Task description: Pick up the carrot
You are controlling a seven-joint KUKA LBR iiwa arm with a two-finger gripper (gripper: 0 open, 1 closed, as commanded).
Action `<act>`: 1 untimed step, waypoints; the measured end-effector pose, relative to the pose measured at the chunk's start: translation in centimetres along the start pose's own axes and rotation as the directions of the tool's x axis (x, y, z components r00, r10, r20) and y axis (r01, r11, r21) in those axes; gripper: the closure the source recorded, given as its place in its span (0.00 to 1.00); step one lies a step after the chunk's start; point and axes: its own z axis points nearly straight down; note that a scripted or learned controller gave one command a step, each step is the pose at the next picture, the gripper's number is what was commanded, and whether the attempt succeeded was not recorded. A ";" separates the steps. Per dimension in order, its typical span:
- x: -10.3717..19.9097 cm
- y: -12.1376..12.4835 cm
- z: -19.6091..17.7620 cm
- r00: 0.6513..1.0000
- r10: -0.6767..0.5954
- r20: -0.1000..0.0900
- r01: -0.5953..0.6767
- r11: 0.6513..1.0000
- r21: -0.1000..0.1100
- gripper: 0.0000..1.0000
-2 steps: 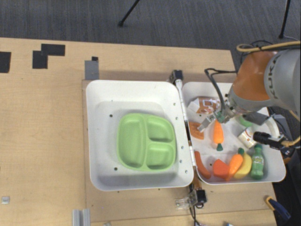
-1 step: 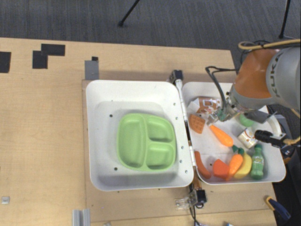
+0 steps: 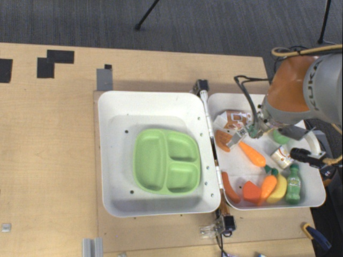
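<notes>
- Pale wooden bench (image 3: 53, 159) under grey carpet at the far side, bearing two shallow white bins side by side.
- Left white bin (image 3: 115, 111) holds a light green plastic divided plate (image 3: 166, 162) and nothing else I can make out.
- Right white bin (image 3: 316, 194) is crowded with toy food: a long orange plastic carrot (image 3: 252, 154) near its middle, a red pepper-like piece (image 3: 252, 190), a smaller orange carrot-shaped toy with green top (image 3: 269, 183), a yellow banana-like piece (image 3: 278, 189) and a green toy bottle (image 3: 293, 185) along the near edge, plus a brown-and-white packet (image 3: 233, 121) towards the far-left corner.
- Grey arm with its orange band (image 3: 289, 87) reaches in from the right, and its two-finger gripper (image 3: 256, 128) sits low over the far half of the right bin.
- From where I stand the finger gap is too cluttered to read, so I cannot tell how the tool is set; nothing is plainly held.
- What matters: the long carrot lies just to the near side of the gripper, its long axis running diagonally from far-left to near-right, its far tip almost under the tool.
- My guess is the gripper needs a short shift nearer and slightly right, closing across that diagonal.
</notes>
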 end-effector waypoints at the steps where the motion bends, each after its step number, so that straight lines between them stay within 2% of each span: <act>1: 1.0 -3.0 2.3 0.872 0.489 -0.001 -0.489 0.872 0.011 0.00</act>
